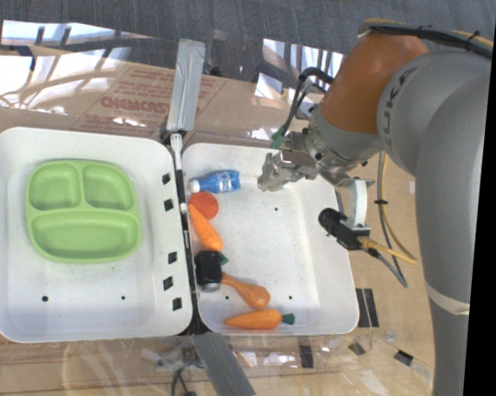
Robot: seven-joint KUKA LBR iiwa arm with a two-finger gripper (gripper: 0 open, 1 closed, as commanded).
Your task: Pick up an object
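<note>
My end effector (275, 176) hangs over the right bin (332, 269), near its 12 o'clock edge; can't tell its state. Nothing seen in it. Blue bottle (216, 181) lies just beside it at 9 o'clock. Orange carrots (204, 222) run along the bin's left wall, w/ another carrot (257, 319) at the 6 o'clock edge. Left bin (7, 284) carries a green divided plate (83, 211).

From my seat, the arm (432, 166) runs off the right edge and covers the right bin's (325, 303) far corner; its wrist hides the gripper (274, 176) fingers' spacing.
</note>
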